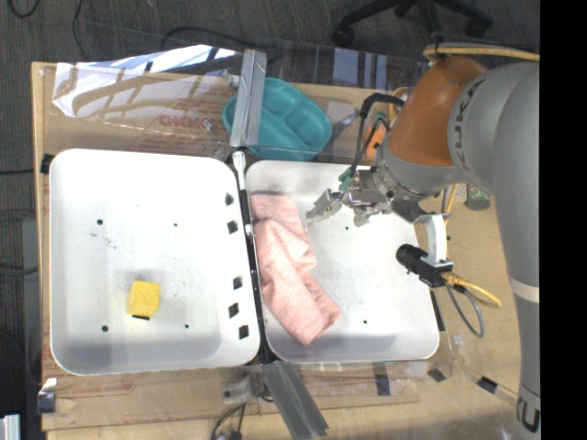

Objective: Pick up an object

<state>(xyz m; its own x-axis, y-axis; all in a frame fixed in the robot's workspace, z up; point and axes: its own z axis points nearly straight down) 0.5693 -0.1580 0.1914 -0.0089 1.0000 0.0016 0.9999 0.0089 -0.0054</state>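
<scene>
Where the right bin (404,337) meets the left bin (83,337), a soft pink cloth (289,269) lies crumpled and long along that wall. The jaws (335,202) hang over the right bin just past the cloth's top end, spread open, gripping nothing. A small yellow block (144,299) sits in the left bin.

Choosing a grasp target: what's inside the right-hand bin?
The right bin holds a crumpled pink cloth lying along its left side. The hand hangs over the bin's upper middle. Whatever lies under the cloth or beneath the hand is covered.
</scene>
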